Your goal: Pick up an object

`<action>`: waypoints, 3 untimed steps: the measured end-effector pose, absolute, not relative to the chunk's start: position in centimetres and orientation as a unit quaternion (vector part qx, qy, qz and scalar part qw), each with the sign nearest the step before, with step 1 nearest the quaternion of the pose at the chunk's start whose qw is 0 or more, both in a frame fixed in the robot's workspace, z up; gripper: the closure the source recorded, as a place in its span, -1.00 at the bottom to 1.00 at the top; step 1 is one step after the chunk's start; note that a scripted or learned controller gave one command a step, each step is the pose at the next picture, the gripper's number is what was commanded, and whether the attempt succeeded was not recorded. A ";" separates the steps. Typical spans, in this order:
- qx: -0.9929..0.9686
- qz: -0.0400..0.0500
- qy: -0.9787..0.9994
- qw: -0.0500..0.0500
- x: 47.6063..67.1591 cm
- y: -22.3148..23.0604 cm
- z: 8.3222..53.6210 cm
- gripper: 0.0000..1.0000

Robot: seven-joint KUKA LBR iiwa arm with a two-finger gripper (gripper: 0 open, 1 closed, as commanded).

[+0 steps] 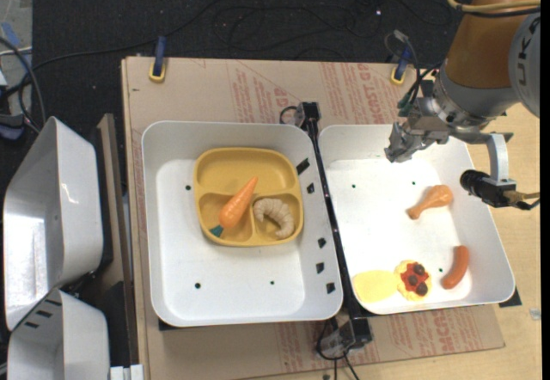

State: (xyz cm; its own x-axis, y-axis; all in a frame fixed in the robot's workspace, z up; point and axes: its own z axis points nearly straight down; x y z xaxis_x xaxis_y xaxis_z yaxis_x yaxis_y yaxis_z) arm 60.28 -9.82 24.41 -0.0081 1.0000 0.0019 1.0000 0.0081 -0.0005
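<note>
In the right bin (378, 176) lie a toy chicken drumstick (430, 201), an orange-red sausage (455, 266), a flat yellow piece (374, 285) and a small yellow pastry with red berries (414, 278). My gripper (400, 146) hangs over the bin's back left part, up and to the left of the drumstick and apart from it. Nothing shows between its fingers. The left bin (172, 223) bears a yellow divided plate (245, 165) with a toy carrot (238, 204) and a pale shrimp (276, 215).
A black divider (325, 206) runs between the two bins. Blue and yellow clamps (157, 60) (400, 58) stand at the board's back edge. White boxes (47, 215) sit at the far left. Cables cross the dark floor behind.
</note>
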 end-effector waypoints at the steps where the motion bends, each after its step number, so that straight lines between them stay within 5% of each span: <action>1: -0.704 0.000 -0.710 0.001 59.3 -4.0 24.2 1.00; 3: -0.704 0.000 -0.710 0.001 55.2 5.4 25.5 1.00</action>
